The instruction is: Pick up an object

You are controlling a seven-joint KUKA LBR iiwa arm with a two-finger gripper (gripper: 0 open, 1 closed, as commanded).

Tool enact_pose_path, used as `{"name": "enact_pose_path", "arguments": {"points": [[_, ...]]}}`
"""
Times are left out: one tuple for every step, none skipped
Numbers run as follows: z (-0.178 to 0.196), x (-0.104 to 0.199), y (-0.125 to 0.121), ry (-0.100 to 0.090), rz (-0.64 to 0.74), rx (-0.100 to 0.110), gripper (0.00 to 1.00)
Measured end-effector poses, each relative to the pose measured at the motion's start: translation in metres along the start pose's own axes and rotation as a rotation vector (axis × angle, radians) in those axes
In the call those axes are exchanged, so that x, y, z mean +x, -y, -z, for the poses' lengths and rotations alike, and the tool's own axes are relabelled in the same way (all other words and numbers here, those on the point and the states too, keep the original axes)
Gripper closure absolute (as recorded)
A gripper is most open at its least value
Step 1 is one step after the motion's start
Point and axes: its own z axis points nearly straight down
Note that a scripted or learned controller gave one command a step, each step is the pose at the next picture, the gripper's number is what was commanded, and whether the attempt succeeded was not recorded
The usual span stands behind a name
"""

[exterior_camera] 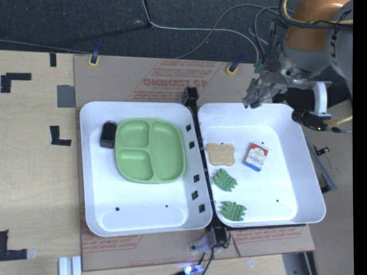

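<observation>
The right bin [287,125] holds a tan toast slice [220,154], a small red, white and blue carton [256,156] and two green leafy pieces [225,180] [233,210]. In the left bin [97,171] lie a green divided plate [150,150] and a small black block [108,134] at the plate's left. My gripper [253,100] hangs above the far rim of the right bin, apart from every object, with nothing seen between its fingers.
The arm, with its orange band [315,13], comes in from the upper right, and cables [229,27] trail across the dark back area. A black divider with clips [196,153] runs between the bins. Cardboard [149,79] lies under both bins.
</observation>
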Motion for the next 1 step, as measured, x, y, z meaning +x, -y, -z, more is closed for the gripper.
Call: {"name": "enact_pose_path", "arguments": {"points": [[-0.0053,0.0573,-0.0002,0.000,0.001,0.001,1.00]]}}
